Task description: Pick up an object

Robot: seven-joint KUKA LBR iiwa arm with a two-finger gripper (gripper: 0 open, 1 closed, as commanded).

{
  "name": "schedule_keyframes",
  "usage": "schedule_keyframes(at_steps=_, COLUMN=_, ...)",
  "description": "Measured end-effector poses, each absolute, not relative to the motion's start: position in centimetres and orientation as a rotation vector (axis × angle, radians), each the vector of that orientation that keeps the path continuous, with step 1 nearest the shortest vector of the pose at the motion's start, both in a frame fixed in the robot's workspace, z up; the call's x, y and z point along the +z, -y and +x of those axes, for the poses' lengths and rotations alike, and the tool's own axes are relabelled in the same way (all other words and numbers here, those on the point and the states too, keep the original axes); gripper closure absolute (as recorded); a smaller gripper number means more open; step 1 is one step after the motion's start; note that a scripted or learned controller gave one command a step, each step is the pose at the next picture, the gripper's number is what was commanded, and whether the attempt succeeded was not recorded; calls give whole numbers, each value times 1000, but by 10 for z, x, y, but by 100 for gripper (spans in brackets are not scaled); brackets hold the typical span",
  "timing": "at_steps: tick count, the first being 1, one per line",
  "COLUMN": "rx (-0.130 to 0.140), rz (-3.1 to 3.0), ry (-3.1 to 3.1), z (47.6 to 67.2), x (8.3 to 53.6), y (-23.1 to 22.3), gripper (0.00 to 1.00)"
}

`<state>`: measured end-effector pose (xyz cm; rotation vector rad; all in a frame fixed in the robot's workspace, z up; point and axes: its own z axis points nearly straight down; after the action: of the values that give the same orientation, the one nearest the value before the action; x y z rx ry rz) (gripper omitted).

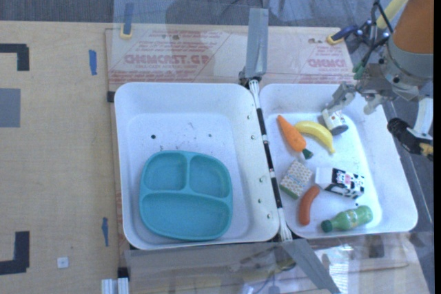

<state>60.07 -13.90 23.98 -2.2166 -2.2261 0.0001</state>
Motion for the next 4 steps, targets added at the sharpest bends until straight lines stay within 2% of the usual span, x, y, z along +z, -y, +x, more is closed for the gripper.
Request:
schedule_keyframes(at_steps=1, rx=0, rz=-2275, ry=2164, z=602, x=236, y=122, gripper=0)
schedule_keyframes(at_steps=2, rx=-2, rz=-2429, ry=1998, z=616, x=105, y=183, gripper=0)
schedule_keyframes(at_steps=3, rx=-2, rz=-2490, ry=1919, z=668, x=87, y=175, gripper=0)
schedule_keyframes(at_steps=4, rx=-5, rz=-2490, ry=1927, z=669, x=99, y=174, gripper=100)
